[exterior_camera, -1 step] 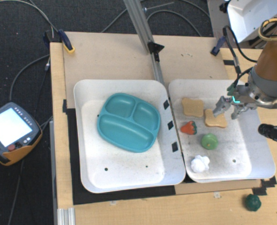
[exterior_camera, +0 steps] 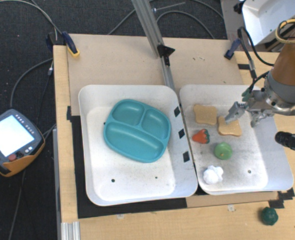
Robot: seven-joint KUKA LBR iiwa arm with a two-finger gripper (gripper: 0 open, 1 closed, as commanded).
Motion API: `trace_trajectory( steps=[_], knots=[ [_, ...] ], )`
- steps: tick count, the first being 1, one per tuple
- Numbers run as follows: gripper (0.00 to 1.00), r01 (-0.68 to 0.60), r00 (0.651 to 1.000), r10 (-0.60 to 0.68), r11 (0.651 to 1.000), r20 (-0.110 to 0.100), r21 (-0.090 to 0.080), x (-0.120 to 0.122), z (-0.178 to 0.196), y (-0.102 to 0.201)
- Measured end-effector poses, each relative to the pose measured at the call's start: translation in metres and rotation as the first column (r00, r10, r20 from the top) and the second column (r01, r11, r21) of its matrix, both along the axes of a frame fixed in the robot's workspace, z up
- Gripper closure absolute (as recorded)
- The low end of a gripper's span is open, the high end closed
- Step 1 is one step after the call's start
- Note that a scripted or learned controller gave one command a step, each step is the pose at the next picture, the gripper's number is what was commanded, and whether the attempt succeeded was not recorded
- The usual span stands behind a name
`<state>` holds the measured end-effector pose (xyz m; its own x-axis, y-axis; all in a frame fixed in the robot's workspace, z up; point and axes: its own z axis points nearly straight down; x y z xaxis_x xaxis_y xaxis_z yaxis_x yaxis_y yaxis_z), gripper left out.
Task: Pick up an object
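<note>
From my remote view I see a pale wooden counter (exterior_camera: 117, 54) carrying two shallow white bins side by side. The left bin (exterior_camera: 95, 184) holds a teal divided plate (exterior_camera: 137, 130), lying flat and slightly turned, with three compartments. The right bin (exterior_camera: 275, 171) holds the small items. The grey arm (exterior_camera: 287, 81) with its orange band reaches in from the right, above that bin's upper right part.

Its gripper (exterior_camera: 236, 111) hangs low over the bin, beside the upper edge of a toast slice (exterior_camera: 229, 128). From this angle I cannot tell how far its fingers are spread, and I see nothing held between them.

A second toast slice (exterior_camera: 205, 114) lies to the left of the first, near the bin's upper left corner. Below the two slices sits a red strawberry (exterior_camera: 201, 136) with a green cap, close to the bin's left wall. A green round fruit (exterior_camera: 223, 150) rests just right of and below it. A small white crumpled object (exterior_camera: 213, 174) lies nearest the front edge. Outside the bins, a dark green ball (exterior_camera: 269, 215) sits on the counter at lower right.
</note>
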<state>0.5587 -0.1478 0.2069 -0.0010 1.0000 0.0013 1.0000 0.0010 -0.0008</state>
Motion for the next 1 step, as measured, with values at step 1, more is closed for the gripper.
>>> trace_trajectory(
  steps=[1],
  knots=[
    [0.00, 0.002, 1.000, -0.002, 1.000, -0.006, 0.001, -0.0086, -0.0577, -0.0044]
  ],
)
